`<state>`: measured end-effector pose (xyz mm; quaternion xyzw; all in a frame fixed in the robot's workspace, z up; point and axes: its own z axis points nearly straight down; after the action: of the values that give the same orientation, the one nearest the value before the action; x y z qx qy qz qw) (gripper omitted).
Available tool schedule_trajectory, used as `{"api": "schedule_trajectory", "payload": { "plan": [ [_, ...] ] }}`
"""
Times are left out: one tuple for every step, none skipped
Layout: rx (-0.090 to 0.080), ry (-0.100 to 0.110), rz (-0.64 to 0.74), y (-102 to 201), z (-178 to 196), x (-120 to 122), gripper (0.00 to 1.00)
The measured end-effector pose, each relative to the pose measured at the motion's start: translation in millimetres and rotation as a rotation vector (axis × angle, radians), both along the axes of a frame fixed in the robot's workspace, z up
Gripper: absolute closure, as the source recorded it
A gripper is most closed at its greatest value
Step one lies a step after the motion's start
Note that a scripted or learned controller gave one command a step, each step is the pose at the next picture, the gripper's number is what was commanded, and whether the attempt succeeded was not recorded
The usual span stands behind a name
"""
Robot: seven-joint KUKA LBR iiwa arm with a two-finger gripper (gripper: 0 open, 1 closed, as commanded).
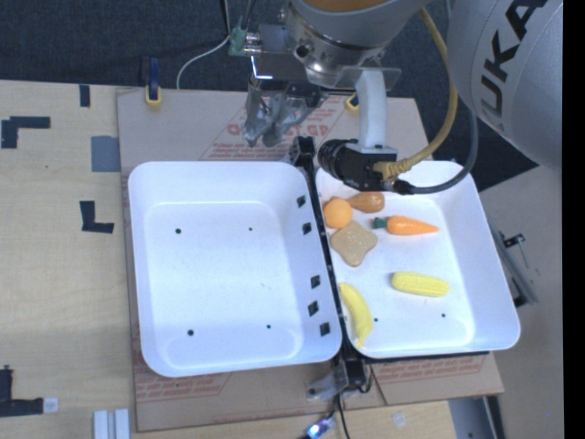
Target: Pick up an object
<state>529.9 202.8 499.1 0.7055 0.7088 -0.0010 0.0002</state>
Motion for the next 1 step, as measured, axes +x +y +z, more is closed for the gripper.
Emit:
{"api": "schedule_trajectory", "payload": {
  "plan": [
    [-0.001,0.002,0.002,0.7,9.5,0.0,1.0]
  ]
}}
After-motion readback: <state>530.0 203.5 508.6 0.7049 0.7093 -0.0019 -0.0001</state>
